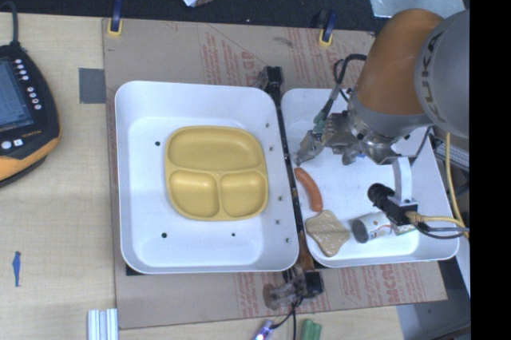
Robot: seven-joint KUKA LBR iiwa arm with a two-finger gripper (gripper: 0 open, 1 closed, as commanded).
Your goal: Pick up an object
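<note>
The grey arm (pixel 415 75) with its orange band reaches in from three o'clock over the right bin (pixel 435 251). Its end effector (pixel 313 144) hangs low at that bin's ten o'clock corner, near the divider; whether it is spread or closed cannot be told, and nothing is visible in its grip. Just below it, toward six o'clock, a sausage (pixel 308 188) lies on the bin floor, with a tan bread slice (pixel 326 233) beyond it. The left bin (pixel 136 171) carries a yellow divided plate (pixel 215 172) at its centre. A teach pendant (pixel 24 119) rests on the desk (pixel 56 251) at nine o'clock.
</note>
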